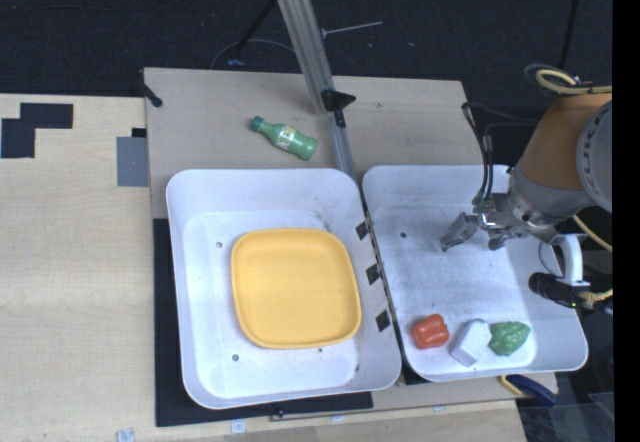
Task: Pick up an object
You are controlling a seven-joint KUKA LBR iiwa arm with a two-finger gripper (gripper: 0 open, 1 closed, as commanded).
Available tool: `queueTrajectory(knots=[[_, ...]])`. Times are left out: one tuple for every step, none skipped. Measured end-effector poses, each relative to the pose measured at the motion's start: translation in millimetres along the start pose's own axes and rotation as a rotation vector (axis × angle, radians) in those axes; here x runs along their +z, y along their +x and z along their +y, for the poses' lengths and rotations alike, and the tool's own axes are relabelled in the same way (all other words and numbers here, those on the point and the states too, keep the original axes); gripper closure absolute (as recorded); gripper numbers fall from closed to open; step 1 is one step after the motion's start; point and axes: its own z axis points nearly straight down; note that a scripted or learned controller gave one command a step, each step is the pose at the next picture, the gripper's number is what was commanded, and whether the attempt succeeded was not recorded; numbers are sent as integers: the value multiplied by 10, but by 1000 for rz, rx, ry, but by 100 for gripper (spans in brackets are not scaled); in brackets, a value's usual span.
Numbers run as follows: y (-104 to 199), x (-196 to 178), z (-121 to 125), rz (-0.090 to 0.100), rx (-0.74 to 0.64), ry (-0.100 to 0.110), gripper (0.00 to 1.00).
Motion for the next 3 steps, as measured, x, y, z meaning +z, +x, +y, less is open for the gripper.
queueTrajectory(knots=[[14, 117, 4, -2, -1, -5, 0], [9, 6, 7, -2, 0, -7, 100], [35, -419, 31, -2, 2, -9, 100]])
